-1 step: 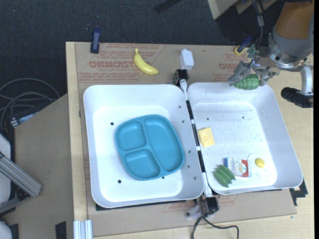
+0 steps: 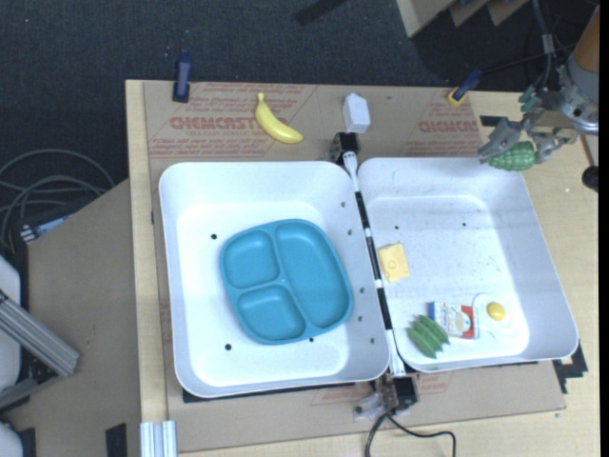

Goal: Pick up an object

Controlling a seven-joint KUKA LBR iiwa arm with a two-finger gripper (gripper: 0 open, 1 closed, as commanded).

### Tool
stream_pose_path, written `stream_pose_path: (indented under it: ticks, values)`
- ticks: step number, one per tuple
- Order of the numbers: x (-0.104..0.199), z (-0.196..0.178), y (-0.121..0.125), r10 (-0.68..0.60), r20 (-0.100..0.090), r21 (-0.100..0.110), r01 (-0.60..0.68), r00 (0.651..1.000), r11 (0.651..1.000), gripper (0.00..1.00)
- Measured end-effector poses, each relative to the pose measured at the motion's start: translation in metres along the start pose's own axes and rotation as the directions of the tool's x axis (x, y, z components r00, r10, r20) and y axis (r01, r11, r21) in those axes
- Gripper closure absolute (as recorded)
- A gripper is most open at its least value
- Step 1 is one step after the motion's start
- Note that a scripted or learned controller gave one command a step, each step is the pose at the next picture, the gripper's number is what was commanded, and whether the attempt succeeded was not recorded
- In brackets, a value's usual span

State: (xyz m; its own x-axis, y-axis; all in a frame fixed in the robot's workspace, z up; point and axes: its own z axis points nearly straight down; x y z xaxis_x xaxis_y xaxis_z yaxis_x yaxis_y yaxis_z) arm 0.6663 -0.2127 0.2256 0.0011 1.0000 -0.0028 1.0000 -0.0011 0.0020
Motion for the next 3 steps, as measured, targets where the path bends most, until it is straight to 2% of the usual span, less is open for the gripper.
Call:
stream_pose_path:
  ticks: [1,2,3]
  values:
    - [0.048,0.041,-0.113,-0.001,-0.004,0.005,0.001,1.0,1.0,0.0]
    - [0.006,0.095,-0.059,-0.001,-0.002,0.002,0.001,1.0,1.0,0.0]
    - [0.015,0.09,-0.058,-0.002,-0.002,0.001,0.002,1.0,1.0,0.0]
